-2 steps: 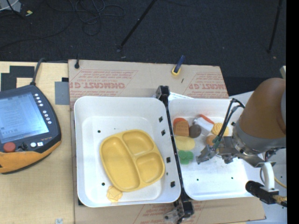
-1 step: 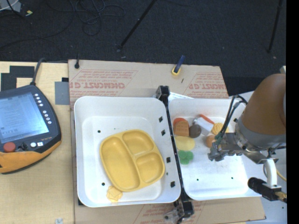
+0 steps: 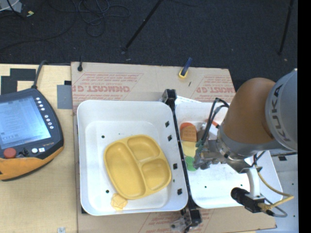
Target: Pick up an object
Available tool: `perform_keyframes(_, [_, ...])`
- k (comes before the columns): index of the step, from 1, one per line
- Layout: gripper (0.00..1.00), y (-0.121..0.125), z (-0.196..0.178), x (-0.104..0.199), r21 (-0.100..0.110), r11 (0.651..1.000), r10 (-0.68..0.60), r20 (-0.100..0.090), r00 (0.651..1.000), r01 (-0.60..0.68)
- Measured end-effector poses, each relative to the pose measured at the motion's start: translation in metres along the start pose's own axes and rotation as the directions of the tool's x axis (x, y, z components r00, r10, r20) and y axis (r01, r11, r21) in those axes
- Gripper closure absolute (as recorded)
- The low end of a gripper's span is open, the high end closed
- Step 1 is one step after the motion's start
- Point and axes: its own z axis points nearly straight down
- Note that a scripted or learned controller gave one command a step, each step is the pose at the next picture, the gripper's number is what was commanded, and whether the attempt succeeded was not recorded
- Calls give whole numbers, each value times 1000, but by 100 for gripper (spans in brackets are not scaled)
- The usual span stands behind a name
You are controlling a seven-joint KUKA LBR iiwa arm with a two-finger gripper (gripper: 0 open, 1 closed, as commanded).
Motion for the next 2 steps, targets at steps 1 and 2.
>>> perform_keyframes(1, [100,1,-51,-15,-6,1000,8,4,1000,-7])
perform_keyframes(2, [100,1,-121,59,-7,1000,1,2,1000,-1])
